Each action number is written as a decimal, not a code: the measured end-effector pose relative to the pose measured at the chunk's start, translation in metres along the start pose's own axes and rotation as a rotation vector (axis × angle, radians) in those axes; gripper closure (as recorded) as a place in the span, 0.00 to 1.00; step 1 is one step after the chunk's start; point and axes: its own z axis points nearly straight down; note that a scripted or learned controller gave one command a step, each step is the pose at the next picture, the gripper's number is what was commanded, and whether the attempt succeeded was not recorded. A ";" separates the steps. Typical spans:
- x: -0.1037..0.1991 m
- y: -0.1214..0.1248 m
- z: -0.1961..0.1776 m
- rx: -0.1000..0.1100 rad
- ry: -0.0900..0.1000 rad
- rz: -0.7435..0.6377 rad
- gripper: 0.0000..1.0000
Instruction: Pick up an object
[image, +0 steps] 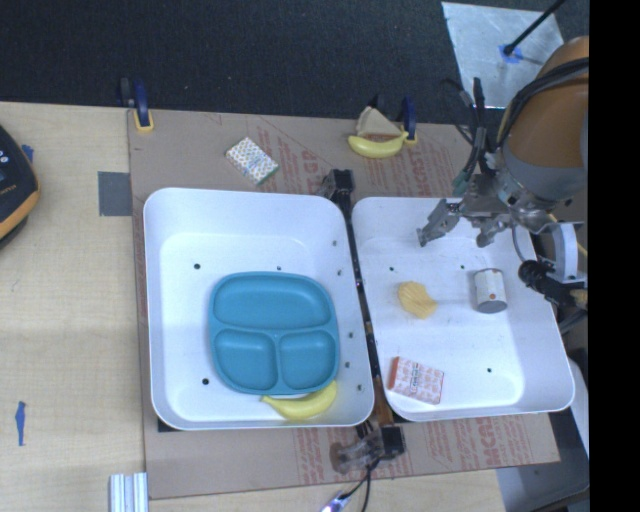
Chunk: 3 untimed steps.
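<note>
My gripper (458, 234) hangs open over the far part of the right bin (540, 390), its two grey fingers spread with nothing between them. Below it on the bin floor lie a yellow lumpy object (417, 299), a small grey cylinder (489, 290) to the right, and a red-and-white packet (415, 380) near the front. The left bin (170, 230) holds a blue divided plate (272, 331) with a yellow banana (302, 403) at its front edge.
Outside the bins on the brown mat lie a patterned packet (251, 159) and a yellow banana-like toy (377, 140) at the back. Black clamps (339, 183) sit between the bins. A dark device (12, 180) rests at the far left.
</note>
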 end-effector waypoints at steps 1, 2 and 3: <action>-0.004 -0.019 0.133 0.001 -0.001 0.000 0.00; -0.005 -0.018 0.122 0.002 -0.003 -0.003 1.00; 0.077 -0.030 0.032 -0.001 0.000 -0.001 1.00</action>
